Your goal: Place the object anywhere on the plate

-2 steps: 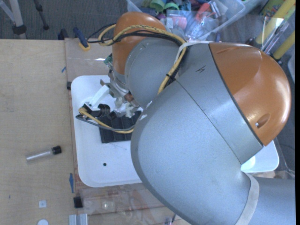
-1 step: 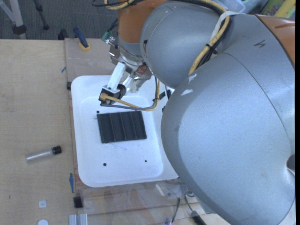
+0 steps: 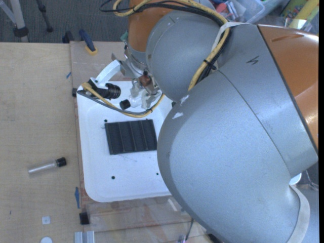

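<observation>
1. arm [image 3: 238, 125] covers most of the view from 3 o'clock; wrist sits over the far end of the white bin [image 3: 96, 181], around 11 o'clock of frame centre.
2. pincer [image 3: 142, 92] is tucked under the wrist housing and cabling. can't tell its state, and can't tell if anything is in it.
3. task object: can't identify it with confidence. no plate is identifiable either.
4. visible in the bin: a dark ribbed mat [image 3: 130, 136] near the middle, at 6 o'clock from the pincer.
5. on the counter [image 3: 35, 95], well apart at 9 o'clock of the bin: a small clear tube with black cap [image 3: 46, 166]. could be the object, a guess only.
6. to do this step well: confirm the grasp before any transfer, lift straight up clear of the bin wall, and release low over the plate.
</observation>
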You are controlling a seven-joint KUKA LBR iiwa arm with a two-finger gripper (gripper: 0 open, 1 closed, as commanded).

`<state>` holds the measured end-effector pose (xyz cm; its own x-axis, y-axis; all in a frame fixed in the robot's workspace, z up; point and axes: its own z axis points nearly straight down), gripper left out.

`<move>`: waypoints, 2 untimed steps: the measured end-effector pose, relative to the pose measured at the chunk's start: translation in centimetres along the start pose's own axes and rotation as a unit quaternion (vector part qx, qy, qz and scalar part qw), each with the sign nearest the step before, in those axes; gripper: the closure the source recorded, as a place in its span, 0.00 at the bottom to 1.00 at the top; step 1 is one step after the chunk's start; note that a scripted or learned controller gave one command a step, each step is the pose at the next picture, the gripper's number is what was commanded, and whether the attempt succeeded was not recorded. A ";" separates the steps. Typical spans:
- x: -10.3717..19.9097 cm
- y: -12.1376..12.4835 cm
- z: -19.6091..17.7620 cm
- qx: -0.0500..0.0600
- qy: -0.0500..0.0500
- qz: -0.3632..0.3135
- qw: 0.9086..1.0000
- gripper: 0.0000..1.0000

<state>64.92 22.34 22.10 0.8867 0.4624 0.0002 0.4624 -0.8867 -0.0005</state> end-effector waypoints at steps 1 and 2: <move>-11.2 -6.1 -4.3 0.001 -0.003 -0.122 0.992 1.00; -6.6 -3.7 -1.4 0.000 -0.002 -0.118 0.993 1.00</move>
<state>57.35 22.54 23.49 0.7530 0.6580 -0.0036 0.6580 -0.7530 -0.0018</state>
